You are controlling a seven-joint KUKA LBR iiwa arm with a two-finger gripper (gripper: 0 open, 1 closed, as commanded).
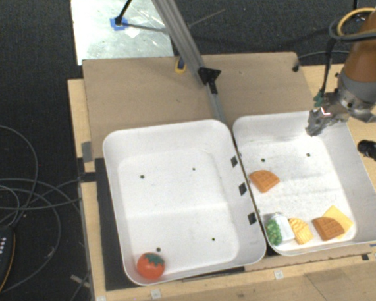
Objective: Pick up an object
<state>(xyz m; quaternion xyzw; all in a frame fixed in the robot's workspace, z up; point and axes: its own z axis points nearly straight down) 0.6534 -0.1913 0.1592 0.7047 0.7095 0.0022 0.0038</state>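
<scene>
arm (365, 63): grey casing | orange band above wrist | yellow cable loop | gripper (319, 122): dark grey

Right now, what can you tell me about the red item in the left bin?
The tomato is a small round toy, red and glossy like plastic, with a dark green stem patch on top. It sits in the left bin at its near left corner, close against the wall, apart from the other items and the gripper.

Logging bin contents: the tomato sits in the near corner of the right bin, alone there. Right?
Wrong bin. The camera view shows the tomato alone in the near corner of the left bin; the right bin holds the other food pieces.
</scene>
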